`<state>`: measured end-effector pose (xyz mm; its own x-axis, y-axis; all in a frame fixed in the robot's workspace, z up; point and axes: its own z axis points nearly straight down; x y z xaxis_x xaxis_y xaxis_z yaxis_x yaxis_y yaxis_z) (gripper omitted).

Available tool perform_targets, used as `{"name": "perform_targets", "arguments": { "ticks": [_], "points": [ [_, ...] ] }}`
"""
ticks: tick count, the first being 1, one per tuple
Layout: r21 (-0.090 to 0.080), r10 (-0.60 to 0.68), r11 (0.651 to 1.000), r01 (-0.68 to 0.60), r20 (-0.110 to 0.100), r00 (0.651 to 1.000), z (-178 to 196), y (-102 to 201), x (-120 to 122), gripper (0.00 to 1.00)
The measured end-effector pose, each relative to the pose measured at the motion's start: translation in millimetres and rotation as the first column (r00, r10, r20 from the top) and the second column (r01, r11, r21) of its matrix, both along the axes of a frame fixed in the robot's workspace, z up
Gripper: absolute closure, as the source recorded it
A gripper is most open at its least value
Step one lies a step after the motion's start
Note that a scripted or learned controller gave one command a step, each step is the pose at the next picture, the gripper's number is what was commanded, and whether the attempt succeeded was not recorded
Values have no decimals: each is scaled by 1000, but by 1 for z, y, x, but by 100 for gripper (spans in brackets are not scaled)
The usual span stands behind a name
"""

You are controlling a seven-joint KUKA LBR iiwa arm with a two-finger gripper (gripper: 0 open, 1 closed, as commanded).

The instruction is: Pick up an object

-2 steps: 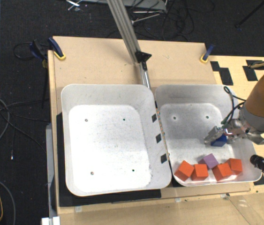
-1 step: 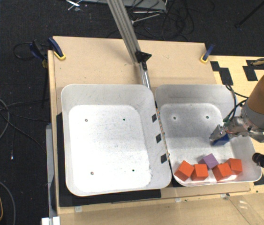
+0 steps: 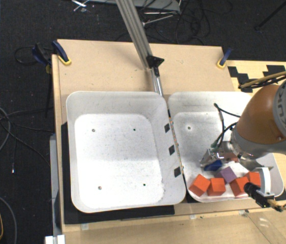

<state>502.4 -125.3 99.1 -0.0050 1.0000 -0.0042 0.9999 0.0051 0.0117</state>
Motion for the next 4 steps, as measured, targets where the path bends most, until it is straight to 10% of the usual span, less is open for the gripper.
{"name": "perform_targets", "arguments": {
  "ticks": [2, 3, 4],
  "points": [
    [-1, -8, 1000, 8, -4, 1000, 66, -29, -11, 100],
    [6, 7, 1000, -7, -7, 1000, 98, 58, 29, 100],
    [3, -2, 1000, 2, -12, 1000, 96, 52, 26, 0]
  ]
}}
